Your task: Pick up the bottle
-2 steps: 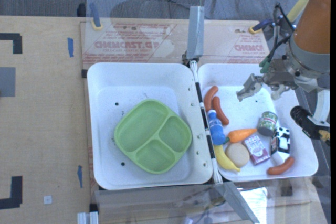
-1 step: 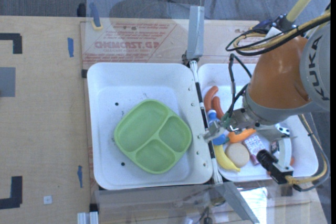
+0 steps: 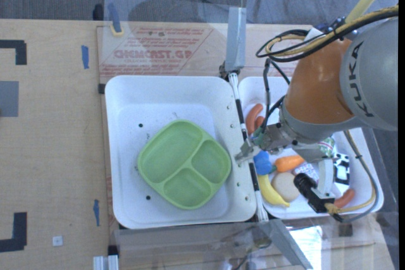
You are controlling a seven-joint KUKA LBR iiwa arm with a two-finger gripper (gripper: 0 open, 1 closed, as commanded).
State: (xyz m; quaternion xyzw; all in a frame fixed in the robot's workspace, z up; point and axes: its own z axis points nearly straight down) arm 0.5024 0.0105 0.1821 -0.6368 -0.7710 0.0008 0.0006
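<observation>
My gripper (image 3: 251, 150) hangs low over the left side of the right bin (image 3: 373, 183), close to the wall shared by the two bins. The grey and orange arm covers much of that bin. A small blue thing (image 3: 262, 165), possibly the bottle, lies just below and right of the gripper; whether they touch I cannot tell. No other bottle shape is plain among the visible toys.
The right bin also holds an orange-red sausage (image 3: 254, 116), an orange carrot (image 3: 290, 163), a yellow banana (image 3: 272, 193), a beige round piece (image 3: 286, 185) and a red piece (image 3: 345, 198). A green divided plate (image 3: 184, 164) lies in the left bin (image 3: 126, 110).
</observation>
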